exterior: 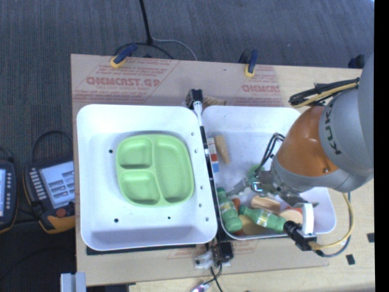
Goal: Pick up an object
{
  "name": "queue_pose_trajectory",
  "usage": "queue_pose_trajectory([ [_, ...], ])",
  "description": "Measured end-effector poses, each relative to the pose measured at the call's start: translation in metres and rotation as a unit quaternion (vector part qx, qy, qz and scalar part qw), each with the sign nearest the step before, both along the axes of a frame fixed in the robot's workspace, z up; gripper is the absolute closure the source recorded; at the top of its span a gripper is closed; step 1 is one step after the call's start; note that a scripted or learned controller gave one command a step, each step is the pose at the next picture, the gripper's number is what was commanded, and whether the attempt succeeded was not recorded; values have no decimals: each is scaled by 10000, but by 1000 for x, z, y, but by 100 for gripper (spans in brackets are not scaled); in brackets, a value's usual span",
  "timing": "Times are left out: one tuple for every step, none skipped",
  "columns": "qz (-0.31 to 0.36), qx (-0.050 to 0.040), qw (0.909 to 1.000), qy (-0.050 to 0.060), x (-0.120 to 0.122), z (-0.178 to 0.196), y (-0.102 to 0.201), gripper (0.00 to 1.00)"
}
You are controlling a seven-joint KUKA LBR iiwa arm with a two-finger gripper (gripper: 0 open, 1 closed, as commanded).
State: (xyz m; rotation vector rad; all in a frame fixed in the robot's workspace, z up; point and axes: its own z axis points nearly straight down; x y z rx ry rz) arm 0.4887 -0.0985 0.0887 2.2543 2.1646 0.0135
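My gripper (250,186) is low in the right bin (255,123), just above a heap of small objects at the bin's front. The heap includes a green bottle (263,218), a smaller green bottle (227,207), a tan block (265,203) and a reddish piece (292,215). A tan bread-like piece (221,148) lies apart, further back by the left wall. The arm's orange band (310,145) covers the bin's right side. Nothing visibly sits between the fingers.
The left bin (97,132) holds a green divided plate (154,168). A thin red, white and blue strip (211,152) lies along the divider between the bins. Clamps (250,62) hold the cardboard at the back edge.
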Motion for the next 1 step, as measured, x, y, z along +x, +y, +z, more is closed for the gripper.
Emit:
queue_pose_trajectory([
  [-10, -5, 10000, -6, 1, 11, -1, 100],
])
